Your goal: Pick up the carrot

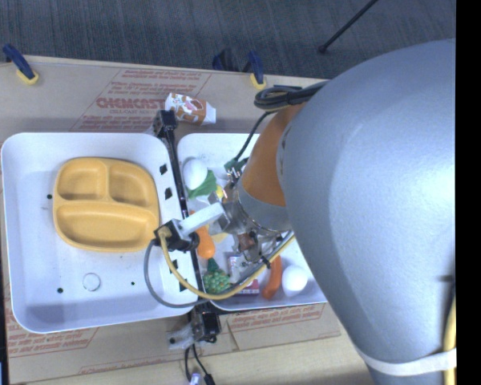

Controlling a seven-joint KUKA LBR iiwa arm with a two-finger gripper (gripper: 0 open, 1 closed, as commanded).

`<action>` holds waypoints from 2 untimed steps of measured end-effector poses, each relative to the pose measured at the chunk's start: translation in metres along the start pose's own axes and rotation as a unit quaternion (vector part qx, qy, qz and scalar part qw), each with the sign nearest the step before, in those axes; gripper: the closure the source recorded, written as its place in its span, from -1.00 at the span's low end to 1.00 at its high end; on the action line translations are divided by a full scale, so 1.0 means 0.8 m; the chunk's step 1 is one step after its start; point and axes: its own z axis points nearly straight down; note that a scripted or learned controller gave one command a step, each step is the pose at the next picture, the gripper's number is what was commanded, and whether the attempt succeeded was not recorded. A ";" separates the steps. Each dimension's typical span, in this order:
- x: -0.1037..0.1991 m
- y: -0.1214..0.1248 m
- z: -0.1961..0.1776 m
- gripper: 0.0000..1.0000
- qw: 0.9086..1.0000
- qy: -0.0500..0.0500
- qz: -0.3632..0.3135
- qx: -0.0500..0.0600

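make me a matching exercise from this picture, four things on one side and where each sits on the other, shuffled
Things:
1. yellow tray
2. egg
3. carrot
4. blue clamp

Places:
A. near corner of the right bin, by the arm
B. far left edge of the bench
C. in the left bin
D. right bin, close to the divider between the bins

Pairs: 1-C, 2-A, 3-D, 4-B
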 end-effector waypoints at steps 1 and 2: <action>0.031 -0.020 0.000 -1.00 1.000 0.001 0.000 0.000; 0.031 -0.020 0.000 -1.00 1.000 0.001 0.000 0.000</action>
